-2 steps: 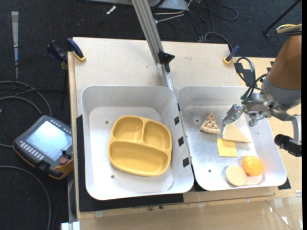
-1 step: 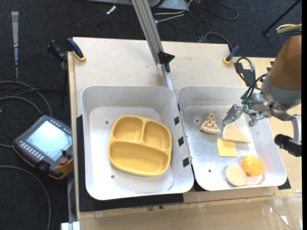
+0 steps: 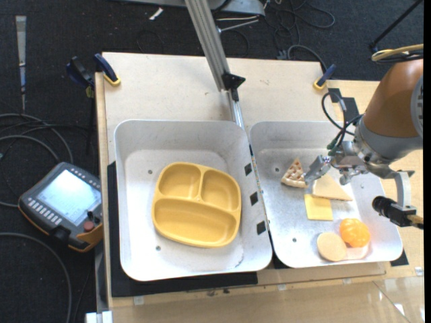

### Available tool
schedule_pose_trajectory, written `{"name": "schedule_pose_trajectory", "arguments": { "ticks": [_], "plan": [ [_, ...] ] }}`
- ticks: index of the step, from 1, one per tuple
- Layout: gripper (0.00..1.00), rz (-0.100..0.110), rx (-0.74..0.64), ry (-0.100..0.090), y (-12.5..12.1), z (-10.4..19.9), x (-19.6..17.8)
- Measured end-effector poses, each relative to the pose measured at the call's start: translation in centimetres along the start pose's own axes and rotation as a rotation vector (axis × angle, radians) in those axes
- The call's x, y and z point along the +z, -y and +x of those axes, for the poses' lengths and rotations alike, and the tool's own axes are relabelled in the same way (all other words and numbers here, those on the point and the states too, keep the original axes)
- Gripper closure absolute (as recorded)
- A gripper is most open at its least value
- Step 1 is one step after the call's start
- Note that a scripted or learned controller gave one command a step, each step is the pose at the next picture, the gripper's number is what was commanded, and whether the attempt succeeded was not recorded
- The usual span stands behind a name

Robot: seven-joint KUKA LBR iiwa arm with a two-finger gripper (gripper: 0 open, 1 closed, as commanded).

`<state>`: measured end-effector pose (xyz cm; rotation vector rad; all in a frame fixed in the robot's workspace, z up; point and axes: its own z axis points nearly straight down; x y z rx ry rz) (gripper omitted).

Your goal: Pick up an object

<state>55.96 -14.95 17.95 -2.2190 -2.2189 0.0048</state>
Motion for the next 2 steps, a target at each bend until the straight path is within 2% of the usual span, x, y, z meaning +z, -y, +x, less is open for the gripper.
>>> {"name": "schedule_pose_trajectory", "arguments": {
  "ticks": [1,2],
  "plan": [
    [0.0,0.0,0.001,0.0,0.5,0.0,4.4],
    [0.0,-0.009,0.0,0.003,0.3,0.0,8.4]
  ]
}}
